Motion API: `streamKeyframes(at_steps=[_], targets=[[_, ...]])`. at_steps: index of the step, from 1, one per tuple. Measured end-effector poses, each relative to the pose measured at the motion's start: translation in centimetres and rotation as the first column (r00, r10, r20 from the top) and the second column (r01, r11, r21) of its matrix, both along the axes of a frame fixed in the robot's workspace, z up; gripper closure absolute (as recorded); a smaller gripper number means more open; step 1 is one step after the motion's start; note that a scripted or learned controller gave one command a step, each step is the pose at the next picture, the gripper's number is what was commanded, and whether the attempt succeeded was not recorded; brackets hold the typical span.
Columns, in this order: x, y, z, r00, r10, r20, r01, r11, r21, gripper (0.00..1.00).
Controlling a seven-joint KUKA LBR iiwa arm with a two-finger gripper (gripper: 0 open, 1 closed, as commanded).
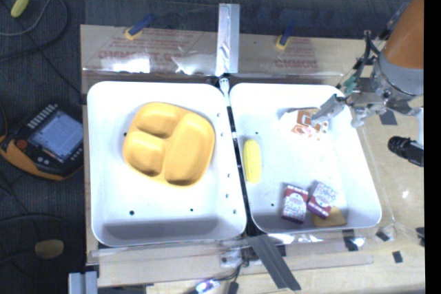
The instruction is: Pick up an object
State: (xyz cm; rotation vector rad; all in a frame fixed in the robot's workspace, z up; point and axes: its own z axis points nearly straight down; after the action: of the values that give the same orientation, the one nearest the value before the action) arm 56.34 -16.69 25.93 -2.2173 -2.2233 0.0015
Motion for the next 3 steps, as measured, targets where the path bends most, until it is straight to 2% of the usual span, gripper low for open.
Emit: streamKeyframes(at_steps=[1,2,3], targets=[[0.7,0.7,7.0,1.000,0.008,0.001,-0.008,1.000,-0.001,0.00],[4.4,1.1,-3.2,1.000,0.018,-0.001,-0.018,1.000,-0.002,0.00],[4.6,-0.9,-13.2,0.999,-0.048,0.012,0.048,0.999,-0.005,0.00]])
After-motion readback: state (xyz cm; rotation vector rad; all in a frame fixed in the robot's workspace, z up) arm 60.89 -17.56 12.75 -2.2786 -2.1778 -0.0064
